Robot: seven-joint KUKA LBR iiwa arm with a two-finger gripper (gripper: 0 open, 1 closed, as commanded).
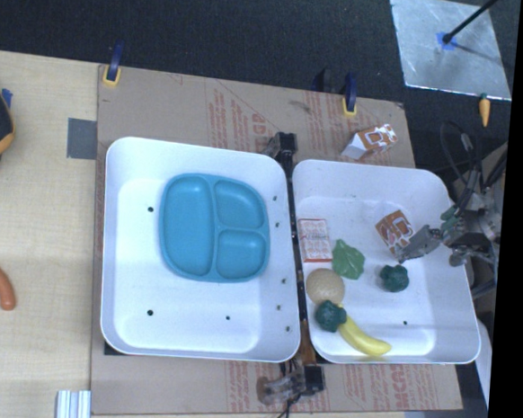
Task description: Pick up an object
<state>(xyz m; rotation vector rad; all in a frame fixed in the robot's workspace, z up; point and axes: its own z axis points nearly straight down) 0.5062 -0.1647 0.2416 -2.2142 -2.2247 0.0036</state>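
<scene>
Two bins: left bin (pixel 124 238) carries a blue plate (pixel 215 227); right bin (pixel 431 339) carries the loose items.
Items: red-white packet (pixel 393 228), dark green lump (pixel 394 277), light green piece (pixel 349 259), card (pixel 313 239), tan ball (pixel 325 283), second dark lump (pixel 330 316), banana (pixel 364 339).
Gripper: gripper (pixel 418 246) reaches in from the right edge, low over the right bin's right half.
Nearest things: the packet lies just beside the tip, up and to the left; the dark green lump lies just below it, slightly left.
Key relation: judging by the tip, both are candidates; the lump is compact, the packet flat and tilted.
Banana axis: runs upper-left to lower-right, well apart from the tip.
Arm pose: wrist sits over the bin's right rim, tool slanting down-left into the bin.
Fingers: too dark and small to tell their spread; nothing is seen held.
Stage: likely approach, no pick made yet.
</scene>
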